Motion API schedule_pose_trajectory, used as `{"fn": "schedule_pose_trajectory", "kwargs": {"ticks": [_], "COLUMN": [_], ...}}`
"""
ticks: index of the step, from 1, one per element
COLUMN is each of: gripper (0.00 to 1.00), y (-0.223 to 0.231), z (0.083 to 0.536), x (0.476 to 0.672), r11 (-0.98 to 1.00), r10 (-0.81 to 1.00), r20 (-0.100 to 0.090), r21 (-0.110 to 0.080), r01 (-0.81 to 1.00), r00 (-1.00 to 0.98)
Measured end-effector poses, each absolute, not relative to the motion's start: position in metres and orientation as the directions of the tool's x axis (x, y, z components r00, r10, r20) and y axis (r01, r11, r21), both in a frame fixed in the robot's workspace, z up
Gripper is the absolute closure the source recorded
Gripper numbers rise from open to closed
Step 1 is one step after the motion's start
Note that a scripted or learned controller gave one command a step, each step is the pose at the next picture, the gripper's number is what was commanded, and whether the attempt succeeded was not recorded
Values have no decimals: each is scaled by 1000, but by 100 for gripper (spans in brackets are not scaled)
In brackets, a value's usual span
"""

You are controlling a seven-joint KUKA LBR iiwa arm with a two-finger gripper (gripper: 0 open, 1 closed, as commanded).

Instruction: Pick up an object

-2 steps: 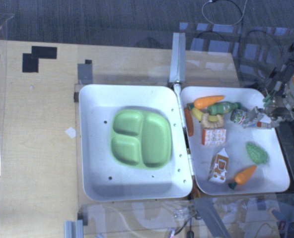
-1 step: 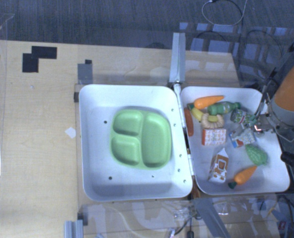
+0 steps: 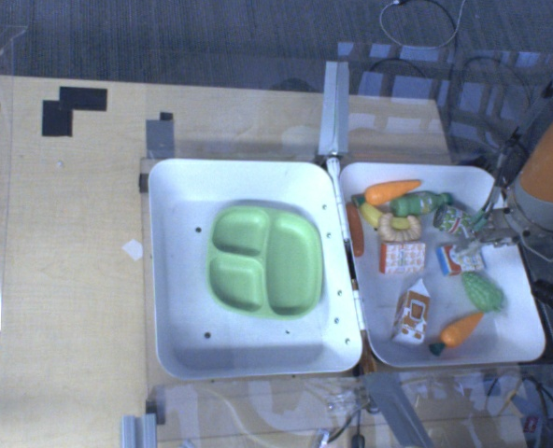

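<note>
The right bin [image 3: 529,339] holds several toy foods. An orange carrot [image 3: 393,191], a yellow banana [image 3: 370,215] and a green bottle [image 3: 423,203] lie at its far side. A red sausage [image 3: 354,230] rests along the left wall. A red-and-white box [image 3: 403,257] sits mid-bin, and a brown carton [image 3: 413,314] and a second carrot [image 3: 459,329] lie near the front. My gripper [image 3: 489,227] hangs low over the bin's right part, between a green can [image 3: 449,219] and a small white carton [image 3: 460,259]. A bumpy green vegetable [image 3: 483,292] lies just in front of it.
The left bin [image 3: 178,343] holds a green divided plate [image 3: 265,259]. A metal rail [image 3: 333,110] stands behind the gap between the bins. The arm's orange band [image 3: 549,166] rises over the right bin's far right corner. Cables hang behind the bench.
</note>
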State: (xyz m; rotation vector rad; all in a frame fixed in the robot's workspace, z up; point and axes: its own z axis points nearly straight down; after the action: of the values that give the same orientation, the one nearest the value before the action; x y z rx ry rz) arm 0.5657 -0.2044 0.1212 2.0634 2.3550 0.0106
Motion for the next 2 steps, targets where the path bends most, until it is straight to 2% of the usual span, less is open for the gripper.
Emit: {"fn": "schedule_pose_trajectory", "kwargs": {"ticks": [1,2], "gripper": [100,100], "y": [-151,-129], "z": [259,284], "x": [583,566], "r11": [257,-134], "r10": [966,991], "r20": [-3,0], "r21": [9,6], "r01": [966,991], "r00": [-257,134]}}
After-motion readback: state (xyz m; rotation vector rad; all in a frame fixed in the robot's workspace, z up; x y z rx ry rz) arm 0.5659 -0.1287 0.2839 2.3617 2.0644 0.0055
